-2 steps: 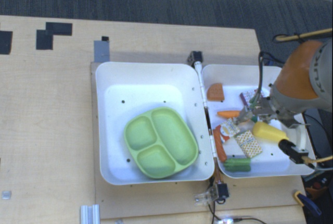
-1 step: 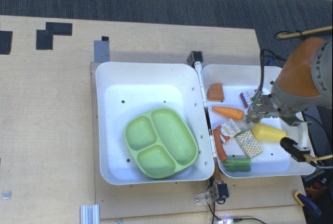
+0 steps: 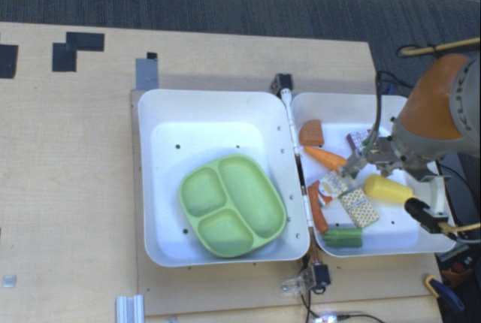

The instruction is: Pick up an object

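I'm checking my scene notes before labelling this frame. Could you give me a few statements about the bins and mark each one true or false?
1. The green divided plate lies in the left bin. True.
2. That plate has four compartments. False: it has three.
3. The orange carrot lies in the right bin. True.
4. The gripper is over the left bin. False: it is over the right bin, close to the carrot.
5. The dark green piece lies by the right bin's far wall. False: it lies by the near wall, at the bottom of the view.
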Robot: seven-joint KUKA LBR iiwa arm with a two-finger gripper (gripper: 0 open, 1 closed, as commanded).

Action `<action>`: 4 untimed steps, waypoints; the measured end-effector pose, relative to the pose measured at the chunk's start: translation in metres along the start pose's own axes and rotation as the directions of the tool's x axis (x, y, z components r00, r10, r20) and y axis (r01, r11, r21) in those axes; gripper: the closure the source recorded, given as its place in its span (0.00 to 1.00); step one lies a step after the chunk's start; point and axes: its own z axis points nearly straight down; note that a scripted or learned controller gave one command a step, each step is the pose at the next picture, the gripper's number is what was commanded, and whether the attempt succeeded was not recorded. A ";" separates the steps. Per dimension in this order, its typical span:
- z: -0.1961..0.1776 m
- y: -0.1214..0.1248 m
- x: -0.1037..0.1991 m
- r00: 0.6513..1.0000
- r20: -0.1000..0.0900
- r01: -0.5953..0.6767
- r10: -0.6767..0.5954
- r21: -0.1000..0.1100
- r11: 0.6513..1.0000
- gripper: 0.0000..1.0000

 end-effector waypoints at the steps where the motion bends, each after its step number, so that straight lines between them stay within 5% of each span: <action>1: 0.017 -0.049 0.038 1.000 0.005 -0.007 0.007 -0.008 1.000 0.00; 2: 0.005 -0.045 0.040 1.000 -0.001 -0.004 0.004 -0.013 1.000 1.00; 3: 0.005 -0.046 0.040 1.000 0.000 -0.004 0.004 -0.013 1.000 0.00; 4: -0.006 -0.044 0.042 1.000 -0.004 -0.002 0.002 -0.016 1.000 1.00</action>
